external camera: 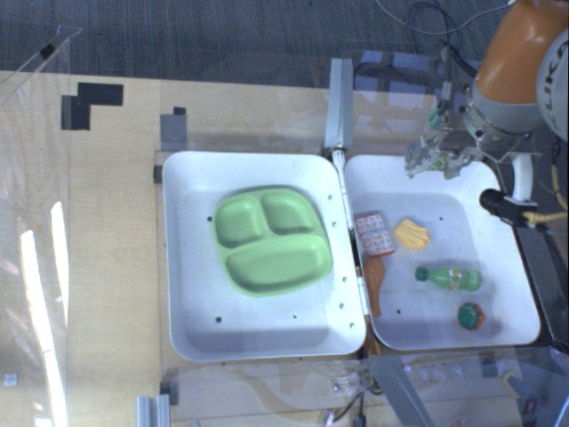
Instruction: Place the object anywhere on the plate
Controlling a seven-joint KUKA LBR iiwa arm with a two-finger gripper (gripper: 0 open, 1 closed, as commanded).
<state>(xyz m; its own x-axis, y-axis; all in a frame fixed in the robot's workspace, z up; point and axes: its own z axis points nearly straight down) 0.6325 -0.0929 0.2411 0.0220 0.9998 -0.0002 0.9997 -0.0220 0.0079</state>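
Observation:
A green plate (271, 238) with three compartments lies in the left bin (191, 314). The right bin (498, 327) holds a pink patterned packet (372, 234), a yellow ridged piece (411, 234), a green bottle lying on its side (450, 278) and a small red and green fruit-like toy (471, 316). My gripper (440, 160) hangs over the right bin's far edge, above and behind these objects. I see nothing between its fingers.
A brown spatula-like piece (374, 283) lies along the right bin's left wall. A metal divider (338, 105) rises behind the gap between the bins. Black cables (418, 12) loop at the back right. A clear panel (36, 238) stands on the left.

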